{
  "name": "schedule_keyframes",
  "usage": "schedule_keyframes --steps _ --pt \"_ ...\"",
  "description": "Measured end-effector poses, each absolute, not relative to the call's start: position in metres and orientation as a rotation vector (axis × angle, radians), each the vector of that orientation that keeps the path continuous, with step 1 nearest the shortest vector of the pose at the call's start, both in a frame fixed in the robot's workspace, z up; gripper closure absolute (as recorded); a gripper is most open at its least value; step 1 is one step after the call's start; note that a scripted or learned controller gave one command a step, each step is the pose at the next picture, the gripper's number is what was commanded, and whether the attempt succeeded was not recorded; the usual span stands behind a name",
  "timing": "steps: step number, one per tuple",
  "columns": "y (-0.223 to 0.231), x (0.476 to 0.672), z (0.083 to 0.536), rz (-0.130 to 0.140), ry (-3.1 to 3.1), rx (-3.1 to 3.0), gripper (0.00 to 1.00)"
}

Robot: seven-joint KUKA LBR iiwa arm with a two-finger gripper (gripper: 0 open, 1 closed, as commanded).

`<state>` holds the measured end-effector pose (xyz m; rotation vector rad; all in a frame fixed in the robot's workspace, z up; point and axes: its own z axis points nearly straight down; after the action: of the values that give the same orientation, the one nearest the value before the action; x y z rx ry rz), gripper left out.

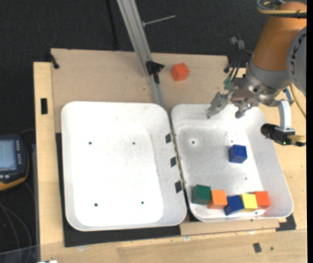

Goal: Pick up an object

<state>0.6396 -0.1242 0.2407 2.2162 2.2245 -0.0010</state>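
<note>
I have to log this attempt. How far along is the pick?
Nothing looks picked yet. The gripper hangs open above the right bin's far rim, with nothing between its fingers. The lone blue cube sits nearest below it; five more cubes line the near wall. Descent, grasp and lift all remain.

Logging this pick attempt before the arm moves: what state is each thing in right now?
claw: open, holding nothing, above the right bin's far edge
lone blue cube: loose in the right bin
green, orange, blue, yellow, red-orange cubes: a row along the near wall
orange cube: on the bench, outside both bins
</note>
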Motion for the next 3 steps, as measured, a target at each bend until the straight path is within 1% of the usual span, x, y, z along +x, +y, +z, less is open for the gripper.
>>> schedule_keyframes --steps 1,2,3 --pt "-0.125 0.64 0.252 0.001 2.226 2.211 1.0" --pt "-0.09 0.576 0.172 -0.009 2.227 2.228 1.0" --pt "-0.092 0.579 0.177 0.002 2.215 2.226 0.0"
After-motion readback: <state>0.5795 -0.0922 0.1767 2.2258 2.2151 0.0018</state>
